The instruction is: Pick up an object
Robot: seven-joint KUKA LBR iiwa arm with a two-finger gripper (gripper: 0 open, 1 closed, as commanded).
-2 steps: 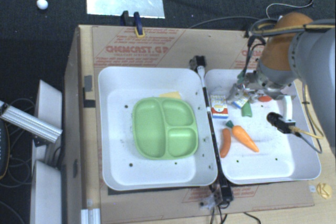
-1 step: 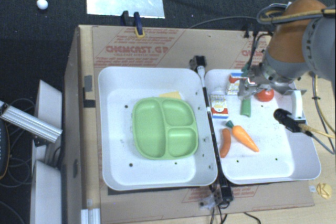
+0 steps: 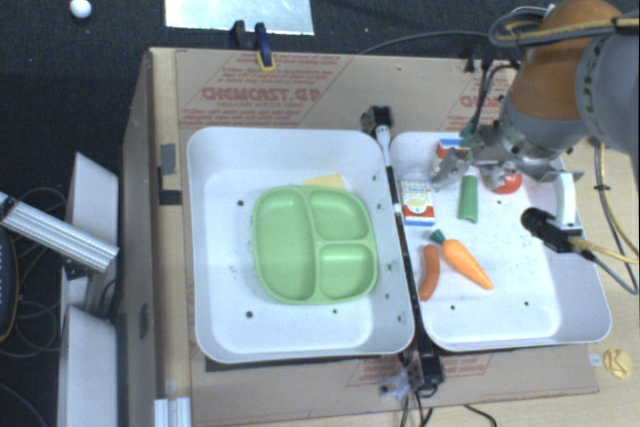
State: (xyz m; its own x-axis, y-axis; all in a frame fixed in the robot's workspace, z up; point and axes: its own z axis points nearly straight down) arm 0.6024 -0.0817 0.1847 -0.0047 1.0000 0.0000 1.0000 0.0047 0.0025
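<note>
My gripper (image 3: 468,165) hangs low over the back of the right bin (image 3: 575,315), under the grey arm and its orange band (image 3: 560,65). Just below it lies a green cylinder (image 3: 467,199), roughly upright in the view. A red round object (image 3: 507,183) sits partly under the gripper body on its right. A small red and white carton (image 3: 417,199) lies to the left by the bin's dividing wall. Further forward lie an orange carrot (image 3: 466,261) and a reddish-orange sausage-shaped piece (image 3: 429,273). I see nothing lifted off the bin floor.
The left bin (image 3: 215,315) holds a green divided plate (image 3: 313,243) with a yellow piece (image 3: 325,182) behind it. A black part with a cable (image 3: 545,227) sticks out over the right bin's right side. A small red and blue item (image 3: 447,149) lies at the right bin's back.
</note>
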